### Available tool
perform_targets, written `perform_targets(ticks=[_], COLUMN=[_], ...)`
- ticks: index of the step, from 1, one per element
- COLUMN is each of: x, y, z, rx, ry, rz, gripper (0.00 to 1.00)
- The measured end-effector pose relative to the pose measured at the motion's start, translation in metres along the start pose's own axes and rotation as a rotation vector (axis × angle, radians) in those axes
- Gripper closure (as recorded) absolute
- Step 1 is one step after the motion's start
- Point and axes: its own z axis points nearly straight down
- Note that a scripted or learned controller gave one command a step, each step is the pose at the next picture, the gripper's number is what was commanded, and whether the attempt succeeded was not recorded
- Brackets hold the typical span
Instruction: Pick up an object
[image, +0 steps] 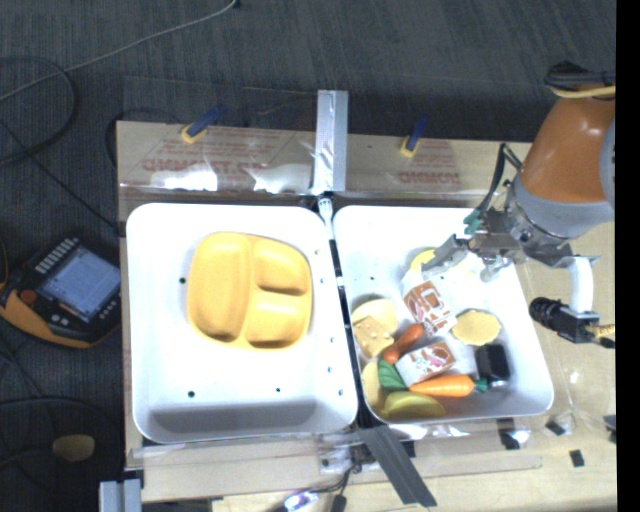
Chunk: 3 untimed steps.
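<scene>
The gripper (470, 248) hangs over the right bin (375, 235), near its back edge; I cannot tell its state. The objects crowd the bin's front half. Risk: the carrot (443, 385), wedged against a carton (428, 358), may slip or drag neighbours up

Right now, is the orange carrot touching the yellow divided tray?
Apart. The camera view shows the carrot lying in the right bin's pile, while the yellow tray sits in the left bin, with both bin walls between them.
</scene>
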Motion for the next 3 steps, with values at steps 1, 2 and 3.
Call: perform_targets(ticks=[1, 2, 3], x=[0.005, 0.048, 0.026], y=[0.028, -0.014, 0.033], z=[0.126, 0.062, 0.123], rx=[-0.018, -0.001, -0.032], ry=[-0.010, -0.001, -0.014], rz=[-0.285, -0.413, -0.298], gripper=[0.00, 0.00, 0.00])
